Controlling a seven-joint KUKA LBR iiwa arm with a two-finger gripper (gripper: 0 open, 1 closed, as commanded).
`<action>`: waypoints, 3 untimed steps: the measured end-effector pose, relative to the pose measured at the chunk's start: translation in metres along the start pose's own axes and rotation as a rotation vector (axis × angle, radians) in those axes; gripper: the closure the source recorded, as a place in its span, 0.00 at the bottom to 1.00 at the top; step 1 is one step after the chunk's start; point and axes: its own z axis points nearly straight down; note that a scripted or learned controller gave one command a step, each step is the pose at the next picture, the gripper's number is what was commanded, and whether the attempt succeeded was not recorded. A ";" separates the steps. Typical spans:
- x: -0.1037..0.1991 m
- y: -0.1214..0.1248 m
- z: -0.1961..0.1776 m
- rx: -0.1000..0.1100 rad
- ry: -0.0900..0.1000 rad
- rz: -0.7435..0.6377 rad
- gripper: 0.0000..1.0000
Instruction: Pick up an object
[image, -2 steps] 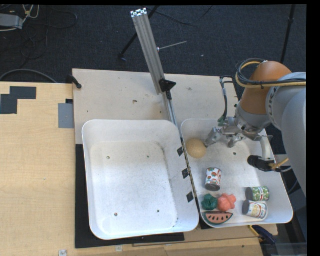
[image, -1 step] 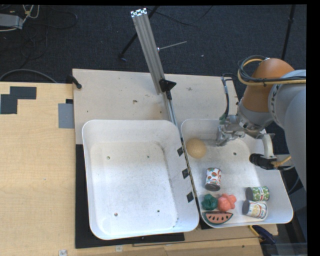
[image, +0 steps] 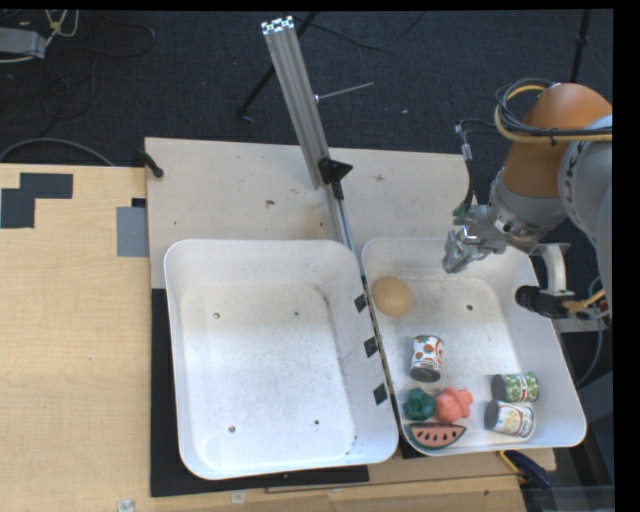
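The gripper (image: 462, 252), fingers' state impossible to tell, hovers above the right bin (image: 545, 330), where the round tan ball (image: 391, 297) could roll from a pinch.

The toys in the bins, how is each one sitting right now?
Tan ball: resting in right bin.
Spotted can: upright.
Green can: lying on its side.
White can: lying on its side.
Watermelon slice: lying flat.
Gripper: raised above the bin's far edge.
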 end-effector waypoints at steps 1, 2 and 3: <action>-0.002 0.005 -0.044 0.001 0.000 0.001 1.00; -0.003 0.006 -0.069 0.003 0.000 -0.001 1.00; 0.048 -0.007 -0.058 0.009 0.003 -0.001 1.00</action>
